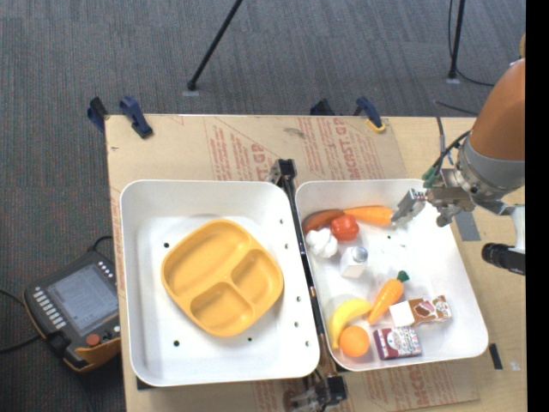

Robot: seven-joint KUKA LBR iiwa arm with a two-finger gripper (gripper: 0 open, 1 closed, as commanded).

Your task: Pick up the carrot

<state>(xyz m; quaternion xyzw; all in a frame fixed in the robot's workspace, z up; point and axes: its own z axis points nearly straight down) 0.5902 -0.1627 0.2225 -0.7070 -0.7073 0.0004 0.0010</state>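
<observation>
The gripper [410, 206] hangs over the right bin [467, 294]; I can't tell its state. The carrot [386, 298] lies mid-bin by the banana [343, 316], looking light, stiff, slick; grip mid-body.

A yellow divided plate [222, 276] is seen in the left bin [137, 230], while a banana [341, 316], an orange [354, 341], a tomato [344, 227] and two small cartons [396, 342] are gathered in the right bin [455, 273].
</observation>
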